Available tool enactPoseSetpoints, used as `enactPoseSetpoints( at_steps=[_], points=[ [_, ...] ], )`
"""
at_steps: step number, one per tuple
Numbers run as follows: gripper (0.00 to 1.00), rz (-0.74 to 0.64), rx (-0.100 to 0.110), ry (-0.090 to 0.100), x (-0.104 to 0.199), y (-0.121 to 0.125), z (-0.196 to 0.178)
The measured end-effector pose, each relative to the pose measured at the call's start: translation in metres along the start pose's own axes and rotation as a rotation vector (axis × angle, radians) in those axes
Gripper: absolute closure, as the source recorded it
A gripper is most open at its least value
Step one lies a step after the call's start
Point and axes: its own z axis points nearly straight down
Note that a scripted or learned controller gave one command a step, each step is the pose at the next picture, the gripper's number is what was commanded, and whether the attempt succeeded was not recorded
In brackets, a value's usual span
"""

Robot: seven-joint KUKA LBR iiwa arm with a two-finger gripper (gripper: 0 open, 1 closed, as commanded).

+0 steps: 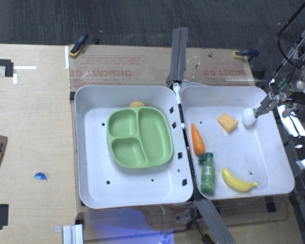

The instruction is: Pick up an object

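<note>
Nearest, at lower right of the right bin (274, 151), a banana (239, 181) and bottle (207, 173) are seen. An egg (248, 117) is clamped between the jaws of the gripper (255, 113) at upper right.

Glossy white plastic bins (91, 151), matt green tray (140, 136)

A green plate (140, 136) with three parts sits in the left bin (86, 151). Brown cardboard (122, 67) lies behind the bins. A blue clip (79, 43) holds its corner. A small blue thing (39, 176) rests on the wooden bench (30, 131).
</note>
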Motion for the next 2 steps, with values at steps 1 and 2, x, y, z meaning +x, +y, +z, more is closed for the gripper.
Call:
enactPoseSetpoints(
  at_steps=[1, 2],
  points=[
    [0.00, -0.079, -0.002, -0.001, -0.029, -0.011, -0.051],
    [0.00, -0.279, -0.002, 0.000, 0.008, -0.006, 0.061]
  ],
)
